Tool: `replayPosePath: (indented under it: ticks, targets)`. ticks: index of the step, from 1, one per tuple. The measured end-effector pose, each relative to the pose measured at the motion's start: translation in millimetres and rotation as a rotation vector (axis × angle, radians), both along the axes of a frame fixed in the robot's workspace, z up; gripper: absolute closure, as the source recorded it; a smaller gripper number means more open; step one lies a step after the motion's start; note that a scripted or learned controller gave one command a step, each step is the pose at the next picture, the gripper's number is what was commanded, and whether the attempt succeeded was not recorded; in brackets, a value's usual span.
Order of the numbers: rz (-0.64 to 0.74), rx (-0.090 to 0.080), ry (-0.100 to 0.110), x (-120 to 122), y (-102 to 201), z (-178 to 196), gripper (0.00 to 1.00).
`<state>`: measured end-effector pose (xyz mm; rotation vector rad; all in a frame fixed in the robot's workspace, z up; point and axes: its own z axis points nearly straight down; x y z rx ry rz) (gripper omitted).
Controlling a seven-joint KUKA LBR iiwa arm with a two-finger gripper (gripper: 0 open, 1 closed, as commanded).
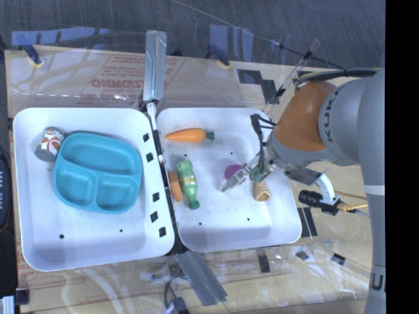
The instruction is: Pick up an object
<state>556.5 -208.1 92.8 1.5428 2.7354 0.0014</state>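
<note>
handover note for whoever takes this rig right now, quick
Gripper: low in the right bin, beside the purple object and the cone-shaped piece; nothing seen between its fingers.
Right bin also holds the carrot and the green bottle.
Left bin: blue divided tray, a small round toy at its corner.
Done: no pick yet. Left: grasp and lift one object.

My wrist covers the upper part of my tool [243,177]; finger state unreadable. Purple object [233,171] just beside the tool tip: partly hidden, identity unclear. Far across from the tool, a round patterned item [49,142] sits half tucked under the blue tray [98,172].
</note>
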Motion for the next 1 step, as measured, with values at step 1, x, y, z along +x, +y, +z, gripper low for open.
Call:
replayPosePath:
  ticks: [1]
  targets:
    - [-0.21,-0.001,0.001,39.9,-2.2,-0.5,0.0]
